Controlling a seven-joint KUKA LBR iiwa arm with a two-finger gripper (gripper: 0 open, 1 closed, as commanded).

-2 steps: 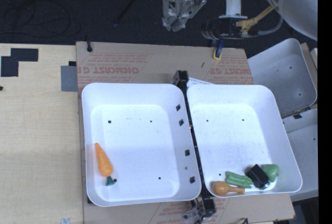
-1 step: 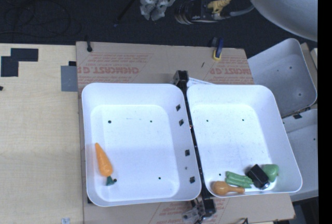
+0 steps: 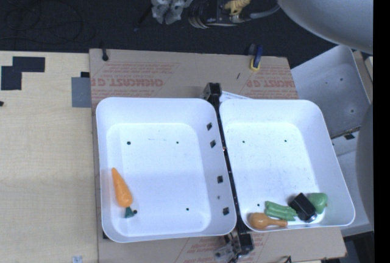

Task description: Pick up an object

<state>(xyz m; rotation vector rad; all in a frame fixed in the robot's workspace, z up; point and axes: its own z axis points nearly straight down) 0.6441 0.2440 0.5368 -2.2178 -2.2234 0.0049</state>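
Dark floor strewn with cables fills the top of the scene, and below it a cardboard sheet carries two shallow white bins side by side. Above the bins' far edge, over the dark floor, hangs the gripper; whether it is open or closed cannot be told from here, and nothing is visible in its grasp.

In the left bin a toy carrot lies near the left wall toward the near corner, leaving most of that floor free. Objects in the right bin crowd its near right corner: an orange pear-shaped toy against the near wall, a green bean pod just beside it, a black block and a green piece partly behind that block.
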